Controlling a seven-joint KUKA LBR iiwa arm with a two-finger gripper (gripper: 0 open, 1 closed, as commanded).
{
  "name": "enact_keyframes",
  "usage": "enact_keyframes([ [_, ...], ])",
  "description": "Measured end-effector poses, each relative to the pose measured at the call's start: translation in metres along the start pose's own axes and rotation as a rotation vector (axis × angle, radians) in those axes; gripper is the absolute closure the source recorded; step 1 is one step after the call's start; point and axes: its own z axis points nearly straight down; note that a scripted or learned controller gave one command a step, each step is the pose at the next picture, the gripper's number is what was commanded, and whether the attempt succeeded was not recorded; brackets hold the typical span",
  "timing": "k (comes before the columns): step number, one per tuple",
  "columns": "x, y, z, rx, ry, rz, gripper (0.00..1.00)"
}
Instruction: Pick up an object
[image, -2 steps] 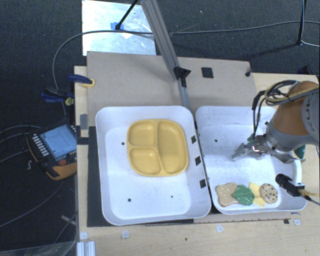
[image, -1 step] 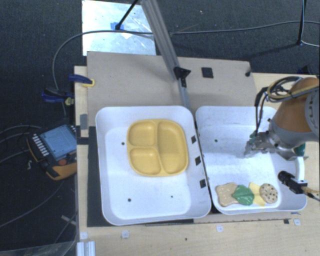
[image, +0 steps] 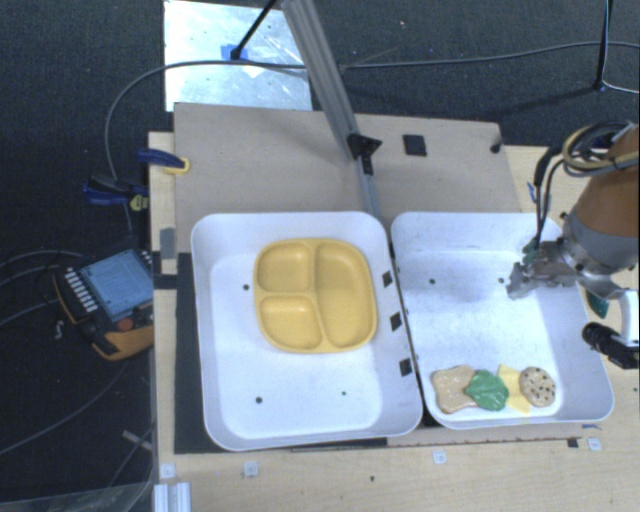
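Tabletop (image: 280, 150) space is taken up by two white bins: the left bin (image: 225, 400) carries a yellow divided plate (image: 315, 295), and the right bin (image: 470, 300) carries a tan piece (image: 452, 388), a green piece (image: 488, 390), a yellow piece (image: 514, 380) and a cookie (image: 538, 385) clustered at its near edge. The arm (image: 605, 215) is reached in from the right, with the hand (image: 525, 280) held low over the right bin's far half, well apart from the cluster. Whether the hand is open or closed cannot be told, and nothing is seen in it.
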Motion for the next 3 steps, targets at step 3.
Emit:
enact_keyframes([
  [3,0.054,-0.001,-0.102,0.004,0.003,-0.006,1.00],
])
